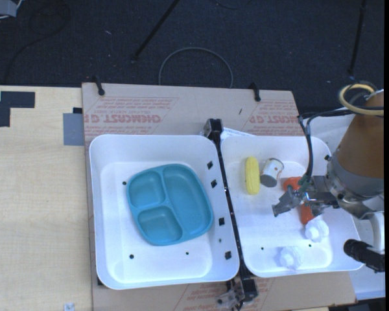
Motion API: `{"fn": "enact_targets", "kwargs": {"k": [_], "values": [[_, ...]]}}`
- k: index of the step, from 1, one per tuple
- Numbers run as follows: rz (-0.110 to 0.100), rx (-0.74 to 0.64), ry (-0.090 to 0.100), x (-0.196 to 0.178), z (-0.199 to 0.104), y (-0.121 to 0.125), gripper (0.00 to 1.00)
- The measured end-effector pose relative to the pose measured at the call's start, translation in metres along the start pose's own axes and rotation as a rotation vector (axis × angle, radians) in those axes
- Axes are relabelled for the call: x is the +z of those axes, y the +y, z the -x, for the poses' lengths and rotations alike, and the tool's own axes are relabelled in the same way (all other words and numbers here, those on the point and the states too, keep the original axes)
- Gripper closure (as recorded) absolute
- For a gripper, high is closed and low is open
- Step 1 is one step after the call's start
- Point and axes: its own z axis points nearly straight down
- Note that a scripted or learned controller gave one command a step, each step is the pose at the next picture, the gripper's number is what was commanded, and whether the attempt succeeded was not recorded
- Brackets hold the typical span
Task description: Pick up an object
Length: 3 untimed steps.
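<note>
My grey arm [363, 154], with its orange band above the wrist, reaches in from the right over the right-hand shallow white bin [246, 254]. My dark two-finger gripper [286, 205] hangs low over the middle of that bin, tips pointing left; from this slant I cannot tell how the tips stand, and nothing shows between them.

Just beside the gripper, partly under it, lie orange-red pieces [292, 183] whose shape I cannot make out; another orange bit shows nearer, at the wrist's lower edge. To the left, toward the far side of the bin, a yellow corn-cob-shaped toy [251, 175] lies lengthwise. Close beside it on the right is a small white cup with a dark opening [270, 172], tipped on its side. Along the near side of the same bin sit two small white lumpy objects, one [316, 230] near my wrist, the other [288, 257] closer to the near rim.

The left-hand white bin [110, 173] holds a teal plastic divided plate with three compartments [170, 203], lying flat near its centre, well apart from my gripper.
</note>
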Motion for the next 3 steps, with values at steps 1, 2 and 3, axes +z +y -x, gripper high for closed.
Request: {"fn": "enact_targets", "kwargs": {"k": [1,2,3], "values": [[-0.005,-0.001,0.001,0.054,0.000,0.009,0.00],[-0.005,0.000,0.001,0.099,0.003,0.003,0.00],[-0.001,0.001,0.000,0.152,0.002,0.002,0.00]]}}
